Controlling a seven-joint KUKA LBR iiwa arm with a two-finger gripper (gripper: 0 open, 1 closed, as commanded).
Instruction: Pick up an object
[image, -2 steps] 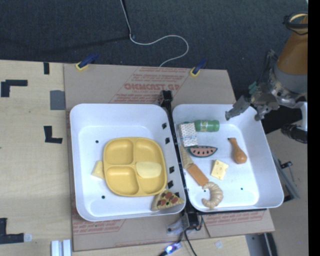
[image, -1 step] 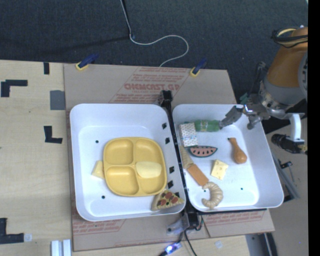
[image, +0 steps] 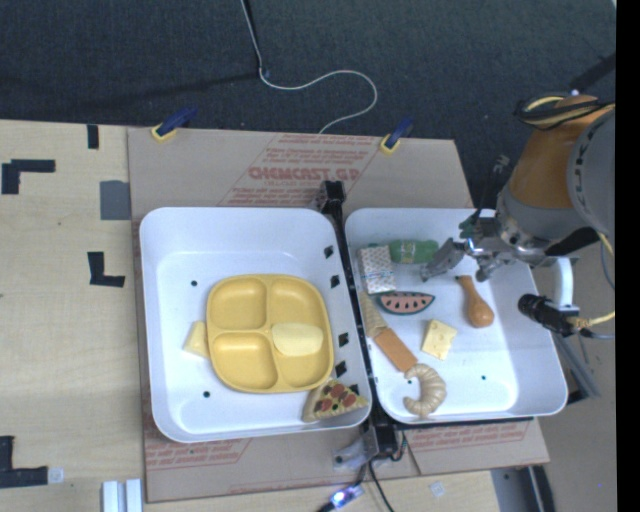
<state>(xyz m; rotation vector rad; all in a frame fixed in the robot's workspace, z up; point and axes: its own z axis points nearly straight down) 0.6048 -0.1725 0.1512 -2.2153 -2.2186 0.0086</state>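
The gripper (image: 468, 258) hung over the far part of the right bin (image: 530, 395), near its right rim, its two dark fingers spread apart with nothing between them. Just beside it, toward the right rim, lay the drumstick (image: 475, 301), the likeliest thing to pick; the green piece (image: 413, 250) lay at the far edge just to the gripper's other side. To do this step well, I judged the arm should centre over the drumstick's narrow shaft, turn the fingers to straddle it across its length, and descend fully before closing, keeping clear of the rim. The right bin held seven things: one green piece, one patterned square (image: 376, 268), one watermelon slice (image: 406, 301), one drumstick, one cheese wedge (image: 438, 339), one orange stick (image: 392, 349) and one croissant (image: 426, 390) at the near edge. The left bin (image: 165, 240) held one yellow divided plate (image: 268, 333) in its middle with one pale lump (image: 298, 338) in a near compartment, one yellow wedge (image: 195, 340) touching the plate's left side, and one pizza slice (image: 334, 401) in the near right corner.
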